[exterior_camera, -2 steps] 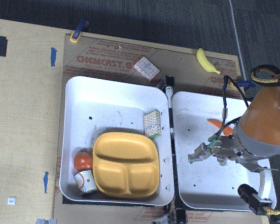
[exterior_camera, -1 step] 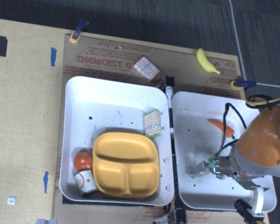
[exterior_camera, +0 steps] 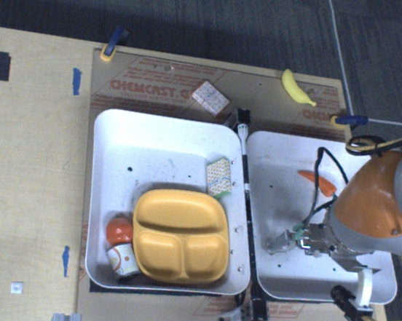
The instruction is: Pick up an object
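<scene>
Setting: robotics laboratory, bin-picking test station.

Evidence:
- Pale wooden bench with black tape markers and blue tape tabs along its 9 o'clock side.
- Brown printed cardboard sheet laid under the bins, held by blue spring clamps at 11 and 2 o'clock.
- Two shallow white plastic bins, left and right, side by side at centre.
- Grey industrial arm with orange band entering from 3 o'clock, loose black cables trailing from it.
- Assorted test props: yellow compartment tray in the left bin, yellow toy banana on the cardboard at 1 o'clock.
- Dark grey carpet floor beyond the bench at 12 o'clock.
</scene>
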You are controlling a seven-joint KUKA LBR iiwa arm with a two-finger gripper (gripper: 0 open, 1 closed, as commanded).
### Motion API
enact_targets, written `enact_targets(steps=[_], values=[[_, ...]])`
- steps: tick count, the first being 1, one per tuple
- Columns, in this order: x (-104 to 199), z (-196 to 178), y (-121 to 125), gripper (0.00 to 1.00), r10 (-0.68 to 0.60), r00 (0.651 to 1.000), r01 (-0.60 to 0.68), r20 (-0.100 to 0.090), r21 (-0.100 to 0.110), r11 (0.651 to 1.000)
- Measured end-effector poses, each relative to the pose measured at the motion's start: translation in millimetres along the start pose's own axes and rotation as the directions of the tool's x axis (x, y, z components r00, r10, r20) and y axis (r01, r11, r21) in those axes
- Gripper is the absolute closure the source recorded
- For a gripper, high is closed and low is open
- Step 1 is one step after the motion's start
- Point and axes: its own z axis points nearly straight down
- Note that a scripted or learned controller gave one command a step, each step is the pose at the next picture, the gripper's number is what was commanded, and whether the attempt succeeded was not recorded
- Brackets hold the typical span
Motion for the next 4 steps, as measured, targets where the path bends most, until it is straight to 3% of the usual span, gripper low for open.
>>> enact_targets(steps=[3, 4], values=[[8.5, 0.3, 0.0, 0.0, 0.0, 1.0, 0.0, 0.001, -0.001, 1.0], [7.3, 0.4, 18.8, 0.0, -0.001, 1.0, 0.001, 0.001, 0.0, 1.0]])
